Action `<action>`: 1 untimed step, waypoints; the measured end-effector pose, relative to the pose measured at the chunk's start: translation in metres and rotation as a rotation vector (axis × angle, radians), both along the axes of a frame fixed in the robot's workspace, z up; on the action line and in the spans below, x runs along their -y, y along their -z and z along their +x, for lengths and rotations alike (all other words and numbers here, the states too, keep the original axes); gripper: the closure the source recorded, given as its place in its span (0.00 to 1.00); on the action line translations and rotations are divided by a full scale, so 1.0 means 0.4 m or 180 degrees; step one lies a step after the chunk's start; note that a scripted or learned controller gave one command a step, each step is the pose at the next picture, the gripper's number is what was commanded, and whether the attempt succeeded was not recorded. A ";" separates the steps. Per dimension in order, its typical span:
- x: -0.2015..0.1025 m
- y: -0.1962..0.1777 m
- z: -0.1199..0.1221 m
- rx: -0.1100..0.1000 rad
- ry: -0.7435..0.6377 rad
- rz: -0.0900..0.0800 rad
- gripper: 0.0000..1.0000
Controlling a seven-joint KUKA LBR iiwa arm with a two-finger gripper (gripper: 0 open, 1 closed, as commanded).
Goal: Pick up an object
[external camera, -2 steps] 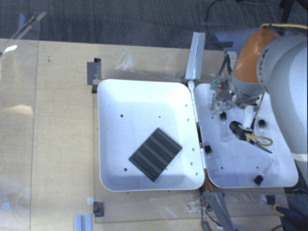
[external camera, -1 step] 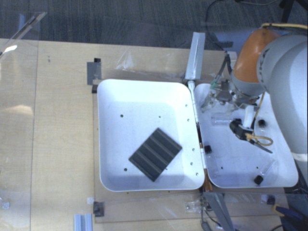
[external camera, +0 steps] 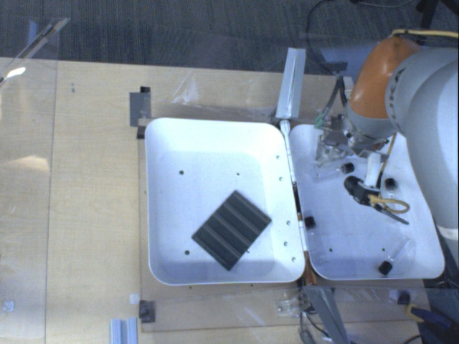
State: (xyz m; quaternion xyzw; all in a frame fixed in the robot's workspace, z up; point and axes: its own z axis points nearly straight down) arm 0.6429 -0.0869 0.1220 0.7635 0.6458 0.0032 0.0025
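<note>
The only obvious thing to grab is a dark grey ribbed slab [external camera: 232,229], lying flat and turned diagonally in the lower middle of the left-hand bin [external camera: 159,142]. The gripper [external camera: 332,147] is over the right-hand bin [external camera: 419,253], near its top left corner and well apart from the slab. It's kinda blurry there, so I honestly can't tell if it's open or closed.

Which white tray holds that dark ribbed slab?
The shallow white bin on the view's left, farther from the grey arm: the dark grey ribbed rectangular slab lies diagonally on its floor. The other white bin lies beneath the arm.
</note>
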 end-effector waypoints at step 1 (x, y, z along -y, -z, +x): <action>-0.003 -0.030 0.004 0.0014 -0.0021 -0.0002 1.00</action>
